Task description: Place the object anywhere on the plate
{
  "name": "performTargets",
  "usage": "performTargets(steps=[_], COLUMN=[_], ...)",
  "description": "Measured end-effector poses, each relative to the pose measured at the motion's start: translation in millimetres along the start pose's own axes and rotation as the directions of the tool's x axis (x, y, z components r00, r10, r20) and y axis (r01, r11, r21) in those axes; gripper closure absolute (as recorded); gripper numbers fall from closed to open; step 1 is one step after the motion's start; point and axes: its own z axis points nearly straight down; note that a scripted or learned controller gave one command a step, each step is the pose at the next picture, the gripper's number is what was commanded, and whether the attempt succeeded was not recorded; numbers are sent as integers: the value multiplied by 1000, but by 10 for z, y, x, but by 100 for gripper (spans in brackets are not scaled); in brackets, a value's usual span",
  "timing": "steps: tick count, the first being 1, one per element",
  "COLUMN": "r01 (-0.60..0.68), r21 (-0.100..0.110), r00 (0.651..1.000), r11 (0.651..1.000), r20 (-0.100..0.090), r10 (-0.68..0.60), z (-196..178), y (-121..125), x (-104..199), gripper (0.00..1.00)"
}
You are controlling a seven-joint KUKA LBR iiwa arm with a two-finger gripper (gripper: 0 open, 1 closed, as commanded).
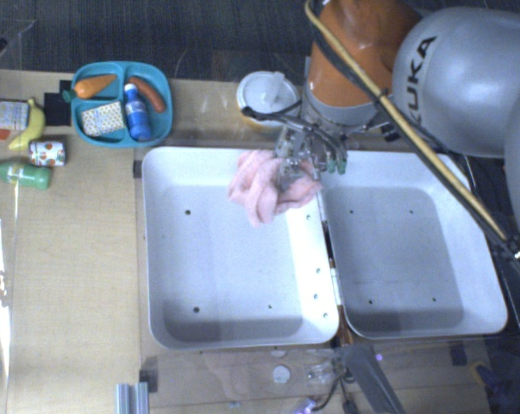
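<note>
A crumpled pink cloth (258, 190) hangs over the far right corner of the left bin (216, 266). My gripper (292, 172) is shut on the cloth's right part, and the fabric bunches around the fingers. The blue divided plate (160, 84) sits on the bench beyond the left bin's far left corner, well to the left of the gripper. It holds an orange carrot (96, 85), a blue bottle (137, 112), a sausage (153, 96) and a pale square item (102, 120).
A white cup (265, 95) stands just behind the gripper on the bench. A banana (32, 124), a carton (4, 116), a small can (46, 153) and a green bottle (18, 174) lie at the far left. The right bin (415, 257) lies under the arm.
</note>
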Motion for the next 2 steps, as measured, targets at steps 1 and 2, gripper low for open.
performTargets(steps=[1,2], r01=[2,2], r21=[0,-1], r00=[1000,1000], r11=[1000,1000], r20=[0,0], r10=[-2,-2], z=[-63,-68], y=[501,500], x=[-176,-177], gripper=[100,0])
